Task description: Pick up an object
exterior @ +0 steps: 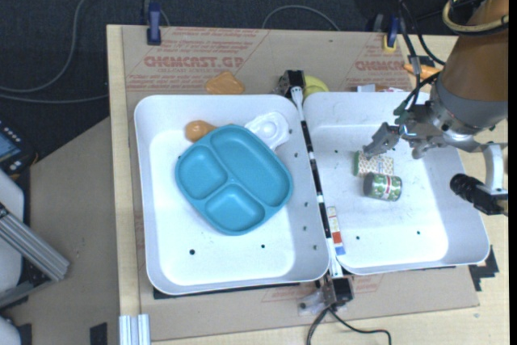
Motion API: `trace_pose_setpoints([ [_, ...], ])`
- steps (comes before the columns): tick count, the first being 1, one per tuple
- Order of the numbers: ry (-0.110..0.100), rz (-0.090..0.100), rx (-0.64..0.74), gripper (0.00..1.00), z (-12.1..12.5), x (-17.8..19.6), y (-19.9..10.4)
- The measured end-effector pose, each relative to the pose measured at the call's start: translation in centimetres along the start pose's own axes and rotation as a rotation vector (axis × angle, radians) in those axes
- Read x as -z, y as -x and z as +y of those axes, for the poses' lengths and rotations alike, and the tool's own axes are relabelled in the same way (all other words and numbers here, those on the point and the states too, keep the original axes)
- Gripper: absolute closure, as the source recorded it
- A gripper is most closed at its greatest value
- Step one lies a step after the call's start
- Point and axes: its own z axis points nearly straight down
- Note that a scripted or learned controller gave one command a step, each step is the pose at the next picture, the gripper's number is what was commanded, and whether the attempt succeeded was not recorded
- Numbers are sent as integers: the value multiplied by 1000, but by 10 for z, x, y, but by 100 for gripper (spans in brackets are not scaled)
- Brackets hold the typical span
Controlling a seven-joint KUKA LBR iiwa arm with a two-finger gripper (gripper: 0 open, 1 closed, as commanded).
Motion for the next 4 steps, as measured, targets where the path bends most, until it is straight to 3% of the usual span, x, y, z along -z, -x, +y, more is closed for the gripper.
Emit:
trace_pose_setpoints([
  [1, -4, -3, -3, 0, -3, -133, 8],
  [2, 3, -1, -2, 100, -1, -118, 6],
  [3, 8, -5, -4, 100, 15, -63, 55],
  [4, 1, -1, -1, 0, 13, -67, 52],
])
